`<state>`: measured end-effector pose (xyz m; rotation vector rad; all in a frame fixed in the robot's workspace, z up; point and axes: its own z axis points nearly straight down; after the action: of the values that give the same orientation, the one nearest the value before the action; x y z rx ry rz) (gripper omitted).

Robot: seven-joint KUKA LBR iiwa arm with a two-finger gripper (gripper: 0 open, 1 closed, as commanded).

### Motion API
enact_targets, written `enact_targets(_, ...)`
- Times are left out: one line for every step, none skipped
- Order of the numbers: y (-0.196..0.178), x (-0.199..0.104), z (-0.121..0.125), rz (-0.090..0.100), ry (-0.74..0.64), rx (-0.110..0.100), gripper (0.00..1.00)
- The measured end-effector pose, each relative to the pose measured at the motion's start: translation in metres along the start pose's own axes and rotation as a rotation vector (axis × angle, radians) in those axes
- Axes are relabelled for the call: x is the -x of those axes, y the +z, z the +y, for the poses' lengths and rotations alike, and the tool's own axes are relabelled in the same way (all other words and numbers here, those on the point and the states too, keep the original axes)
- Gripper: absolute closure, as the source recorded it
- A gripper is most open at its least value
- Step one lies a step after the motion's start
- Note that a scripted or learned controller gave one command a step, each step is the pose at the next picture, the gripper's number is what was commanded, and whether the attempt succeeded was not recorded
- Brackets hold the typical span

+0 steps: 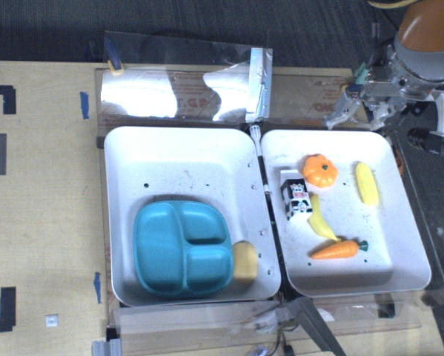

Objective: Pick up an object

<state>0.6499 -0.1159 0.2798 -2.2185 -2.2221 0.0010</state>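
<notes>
Camera view: nothing picked yet, tool off beyond the right bin.

Nearest lies the carrot (335, 250), then banana (321, 222), small carton (296, 196), corn (367, 183) and pumpkin (321, 171), all in the right bin (410, 265); farthest, the tool (349, 113) hangs past the rim, grip state unreadable. Best target: the corn, lying apart from the rest.

Bench (44, 213) of pale wood, bearing two shallow white bins side by side: left bin (133, 147) and right bin (411, 262), rims touching along the middle. Behind them, lying on the bench, a clear glossy sheet (184, 87); dark square markings near its left edge.
</notes>
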Motion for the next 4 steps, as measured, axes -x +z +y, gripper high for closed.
enact_targets(0.141,-0.017,0.015,0.001,-0.150,-0.008,0.00)
enact_targets(0.193,0.036,-0.013,-0.002,-0.278,0.004,0.00)
enact_targets(0.182,0.036,-0.013,-0.002,-0.277,0.005,1.00)
enact_targets(0.194,0.031,-0.003,0.000,-0.284,-0.035,1.00)
